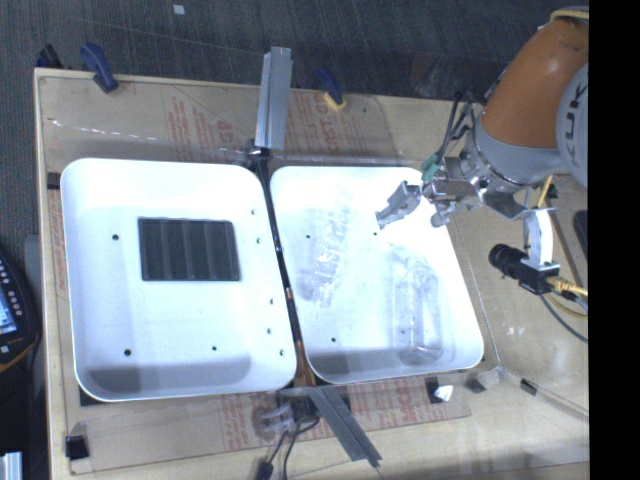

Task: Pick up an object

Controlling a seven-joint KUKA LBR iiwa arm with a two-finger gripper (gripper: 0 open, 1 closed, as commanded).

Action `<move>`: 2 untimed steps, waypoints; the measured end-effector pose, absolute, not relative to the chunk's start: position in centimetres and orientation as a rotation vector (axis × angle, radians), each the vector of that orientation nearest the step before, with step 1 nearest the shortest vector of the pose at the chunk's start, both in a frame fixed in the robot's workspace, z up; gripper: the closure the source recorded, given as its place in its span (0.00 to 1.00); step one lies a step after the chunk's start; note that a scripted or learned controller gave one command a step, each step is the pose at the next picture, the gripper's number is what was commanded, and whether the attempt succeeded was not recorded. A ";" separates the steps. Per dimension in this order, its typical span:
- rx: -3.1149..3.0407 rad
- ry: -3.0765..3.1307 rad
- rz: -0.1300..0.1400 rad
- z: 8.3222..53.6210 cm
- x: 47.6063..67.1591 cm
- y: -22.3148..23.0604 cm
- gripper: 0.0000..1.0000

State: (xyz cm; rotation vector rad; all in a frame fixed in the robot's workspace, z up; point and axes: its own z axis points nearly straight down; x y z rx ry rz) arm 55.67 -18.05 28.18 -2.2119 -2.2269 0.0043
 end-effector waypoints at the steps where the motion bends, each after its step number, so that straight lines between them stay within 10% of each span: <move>1: -2.567 -1.812 0.001 32.2 56.1 -12.2 0.00; 2: -2.737 -1.536 0.008 22.5 52.2 -7.2 0.00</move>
